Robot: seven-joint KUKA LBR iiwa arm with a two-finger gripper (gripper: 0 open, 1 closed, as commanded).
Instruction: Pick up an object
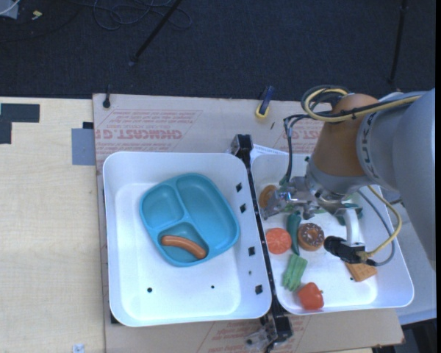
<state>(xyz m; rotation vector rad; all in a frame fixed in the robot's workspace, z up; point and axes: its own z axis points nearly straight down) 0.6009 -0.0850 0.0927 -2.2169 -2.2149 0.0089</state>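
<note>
Dark-green, the pepper lies in the right bin just left of the donut. Its long axis runs nearly straight from the far side of the bin toward the near side. Its far end is tucked under the gripper, and which end is the stem cannot be made out.

The gripper hangs just beyond the donut, low over the pepper. Whether it is wide, narrow or closed on anything cannot be told.

An orange-red round fruit sits left of the donut, past the pepper, and a smaller orange piece lies beyond and left. Nearer than the donut and slightly left is a light-green piece, with a red one nearer still. A tan wedge lies right of the donut and a little nearer.

Well left of the donut, in the left bin, a blue tray holds a sausage. Both bins rest on the pale bench.
</note>
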